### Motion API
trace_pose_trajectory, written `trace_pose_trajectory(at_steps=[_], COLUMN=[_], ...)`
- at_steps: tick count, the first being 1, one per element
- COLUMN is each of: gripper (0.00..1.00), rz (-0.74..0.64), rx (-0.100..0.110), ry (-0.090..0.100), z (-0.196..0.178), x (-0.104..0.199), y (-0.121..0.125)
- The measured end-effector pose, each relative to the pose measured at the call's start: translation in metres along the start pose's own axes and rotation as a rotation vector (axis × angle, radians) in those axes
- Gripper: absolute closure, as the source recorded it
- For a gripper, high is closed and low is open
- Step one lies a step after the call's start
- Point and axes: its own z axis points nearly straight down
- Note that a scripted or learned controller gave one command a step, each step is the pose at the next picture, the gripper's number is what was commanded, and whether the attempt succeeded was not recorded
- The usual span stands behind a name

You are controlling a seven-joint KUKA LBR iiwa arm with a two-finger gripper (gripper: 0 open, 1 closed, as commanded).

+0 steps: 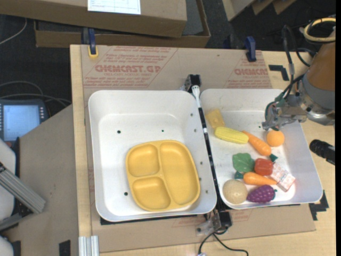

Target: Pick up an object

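Note:
The right bin [242,101] holds several toy foods: a pale yellow block [215,118], a corn cob [230,135], a carrot [258,143], an orange ball [275,138], green broccoli [242,162], a red tomato [263,166], a second carrot [258,179], a cream ball [234,191], purple grapes [260,194] and a wrapped candy [284,179]. My gripper [278,119] hangs over the bin's back right part, just above the orange ball. Nothing shows between its fingers.
The left bin [106,116] holds a yellow divided tray [161,174]. Both bins rest on a cardboard sheet [138,68] clamped at the back. A cardboard box [96,4] lies beyond the bench, and a screen [21,120] sits at the left.

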Motion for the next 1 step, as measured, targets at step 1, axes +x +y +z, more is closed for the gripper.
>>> trace_pose_trajectory(at_steps=[1], gripper=[1.0], rz=[-0.009], rx=[0.005], ry=[0.004], z=[0.001], x=[0.0719], y=[-0.0118])
